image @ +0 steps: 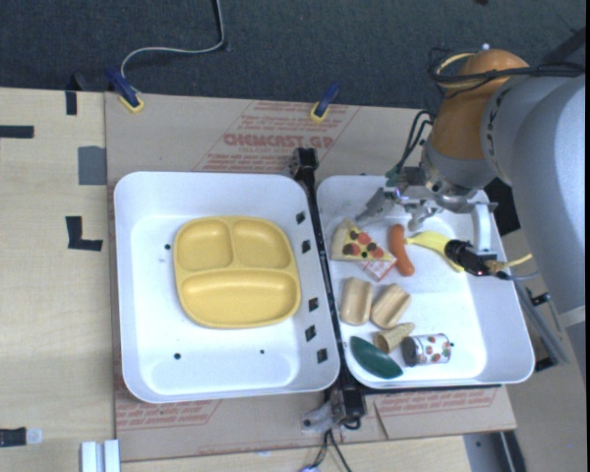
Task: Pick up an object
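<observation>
The right bin [492, 323] holds several toy foods. A pizza slice [360, 244] lies next to a red sausage [401, 251], with a yellow banana [433, 243] to their right. Two bread rolls [355, 301] [389, 306] lie in the middle of the bin. Near its front are a cone [394, 337], a dark green piece [376, 360] and a small can [431, 348]. My gripper [391, 211] hangs over the bin's back part, just above the pizza slice and sausage. It is open, its fingers spread with nothing between them.
The left bin [143, 293] holds a yellow divided plate [238, 270]. A black divider with clips [313, 254] runs between the bins. The grey arm with its orange band [472, 106] comes in from the right, over the right bin's back corner.
</observation>
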`<state>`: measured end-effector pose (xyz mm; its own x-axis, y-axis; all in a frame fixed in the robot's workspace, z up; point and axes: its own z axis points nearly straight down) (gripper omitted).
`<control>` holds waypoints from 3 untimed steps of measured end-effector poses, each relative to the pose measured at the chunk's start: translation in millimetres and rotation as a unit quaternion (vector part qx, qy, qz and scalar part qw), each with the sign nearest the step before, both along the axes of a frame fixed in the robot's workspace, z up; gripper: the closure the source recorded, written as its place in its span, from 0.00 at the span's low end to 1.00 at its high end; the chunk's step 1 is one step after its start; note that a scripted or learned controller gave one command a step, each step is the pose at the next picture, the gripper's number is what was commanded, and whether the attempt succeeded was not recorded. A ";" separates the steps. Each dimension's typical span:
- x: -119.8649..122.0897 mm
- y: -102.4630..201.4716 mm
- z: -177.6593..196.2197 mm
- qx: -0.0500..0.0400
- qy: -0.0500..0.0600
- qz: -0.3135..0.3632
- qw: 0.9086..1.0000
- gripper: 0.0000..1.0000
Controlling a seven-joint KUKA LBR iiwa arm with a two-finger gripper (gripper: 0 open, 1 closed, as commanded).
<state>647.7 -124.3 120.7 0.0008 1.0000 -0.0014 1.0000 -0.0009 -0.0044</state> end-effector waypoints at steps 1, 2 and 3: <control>8.6 -38.6 -34.3 0.000 -0.003 0.001 1.000 0.00; 0.6 -18.2 -34.3 -0.001 -0.004 0.001 1.000 0.00; -18.5 -49.0 -33.8 0.000 -0.005 0.001 1.000 0.00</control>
